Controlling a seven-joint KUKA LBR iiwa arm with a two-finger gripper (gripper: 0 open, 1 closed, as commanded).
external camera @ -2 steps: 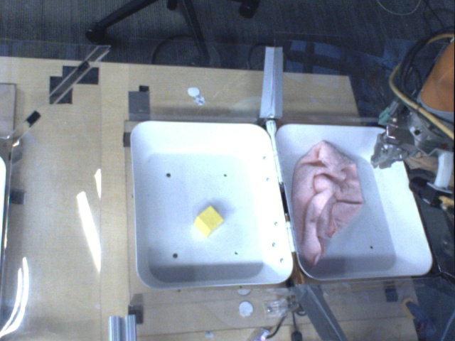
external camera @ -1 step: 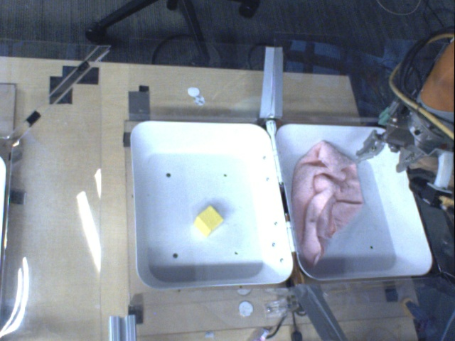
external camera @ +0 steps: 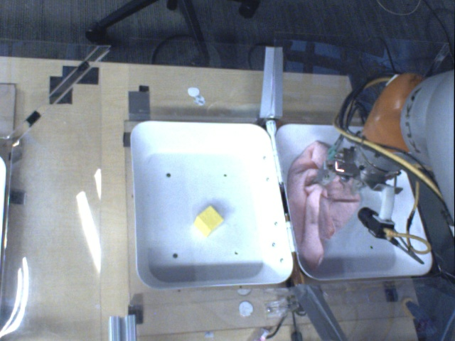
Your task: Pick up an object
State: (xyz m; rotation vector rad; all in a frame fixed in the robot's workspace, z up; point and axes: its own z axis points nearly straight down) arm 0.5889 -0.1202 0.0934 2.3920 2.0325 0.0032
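A yellow block (external camera: 209,221) lies in the left bin (external camera: 163,148), a little below the middle of it. It is well apart from the fingers (external camera: 340,168), far to their left and somewhat lower in the view, and nothing touches it.

In the right bin (external camera: 398,261) there is a pink cloth (external camera: 313,204), crumpled, which covers the left part of this bin from near the top wall down almost to the bottom wall. The cloth is directly at the fingers: its upper part lies just left of them and under them, and most of it hangs lower than them in the view.

The fingers are over the upper middle of the right bin, at the upper right edge of the cloth. They seem to touch the cloth or to be very close above it, but wires and metal parts of the wrist cover this place. I cannot tell how far open the fingers are, and I cannot tell if some cloth is between them.

Right of the fingers the grey arm (external camera: 430,119) with its orange band (external camera: 387,116) reaches in over the table (external camera: 64,190).
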